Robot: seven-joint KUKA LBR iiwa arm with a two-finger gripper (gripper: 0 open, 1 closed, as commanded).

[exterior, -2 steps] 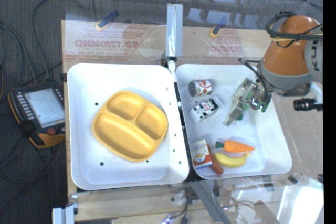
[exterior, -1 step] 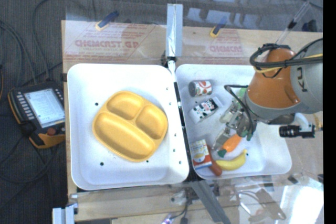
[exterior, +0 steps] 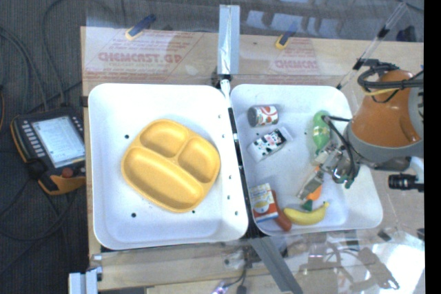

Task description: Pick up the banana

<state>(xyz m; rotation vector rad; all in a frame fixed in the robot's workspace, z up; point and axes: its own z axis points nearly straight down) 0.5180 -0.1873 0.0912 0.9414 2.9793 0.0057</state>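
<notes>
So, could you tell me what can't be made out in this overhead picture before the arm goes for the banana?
- Gripper: in the camera view its fingers blur together, so their state is unclear.
- Green object: partly covered by the arm's cables; its identity is unclear.
- Small orange item beside the banana: too small to identify.
- Can and carton: labels too small to read.

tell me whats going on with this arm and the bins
The grey arm's two-finger gripper is lowered into the right white bin, just above the yellow banana lying near the bin's front edge. The banana sits on the bin floor, not lifted. A yellow divided plate rests in the left white bin.
</notes>
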